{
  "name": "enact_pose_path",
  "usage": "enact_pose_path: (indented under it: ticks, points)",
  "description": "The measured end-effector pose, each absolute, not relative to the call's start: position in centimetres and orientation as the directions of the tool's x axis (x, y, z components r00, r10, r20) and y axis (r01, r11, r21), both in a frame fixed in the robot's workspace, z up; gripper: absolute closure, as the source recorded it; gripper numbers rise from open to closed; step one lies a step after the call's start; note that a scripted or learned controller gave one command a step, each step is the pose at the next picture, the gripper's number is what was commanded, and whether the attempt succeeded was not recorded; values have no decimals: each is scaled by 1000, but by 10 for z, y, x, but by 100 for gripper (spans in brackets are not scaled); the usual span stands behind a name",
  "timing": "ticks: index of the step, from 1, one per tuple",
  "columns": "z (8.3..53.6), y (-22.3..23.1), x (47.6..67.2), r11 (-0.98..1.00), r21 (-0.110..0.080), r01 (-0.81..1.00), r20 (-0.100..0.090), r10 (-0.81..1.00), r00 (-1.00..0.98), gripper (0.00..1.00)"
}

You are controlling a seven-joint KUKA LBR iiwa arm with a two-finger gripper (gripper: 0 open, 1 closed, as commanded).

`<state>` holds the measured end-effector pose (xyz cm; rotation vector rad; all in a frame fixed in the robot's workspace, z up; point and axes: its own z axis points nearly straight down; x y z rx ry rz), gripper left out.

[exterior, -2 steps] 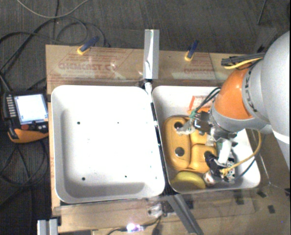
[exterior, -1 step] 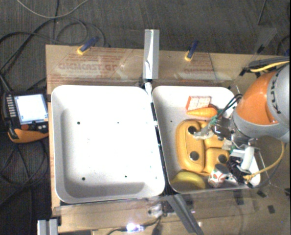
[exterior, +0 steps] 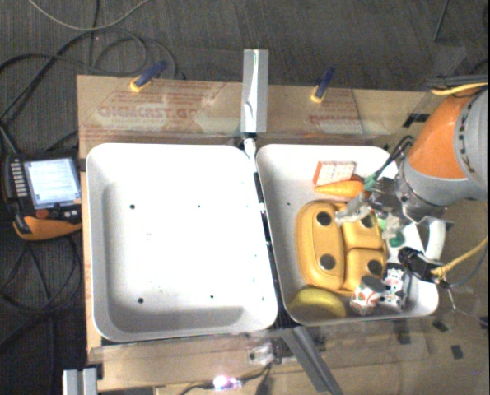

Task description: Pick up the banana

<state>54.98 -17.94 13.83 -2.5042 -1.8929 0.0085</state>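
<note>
The banana (exterior: 317, 303) is a yellow-green curved lump lying at the front edge of the right bin (exterior: 282, 220), just in front of a yellow moulded tray (exterior: 331, 245). My gripper (exterior: 361, 208) hangs over the tray's back right corner, close to an orange carrot (exterior: 339, 189). It is well behind and to the right of the banana, apart from it. The grey wrist and orange band (exterior: 442, 146) reach in from the right and hide part of the bin's right side.
A small orange-and-white box (exterior: 335, 172) lies at the back of the right bin. A white-and-red item (exterior: 365, 299) and a black-and-white one (exterior: 393, 282) sit at the front right, beside the banana. The left bin (exterior: 96, 220) stands alongside.
</note>
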Motion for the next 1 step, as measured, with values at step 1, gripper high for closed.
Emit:
enact_pose_path:
  ticks: [1]
  points:
    - [102, -186, 538, -196, 14, 981, 10, 981, 196, 0]
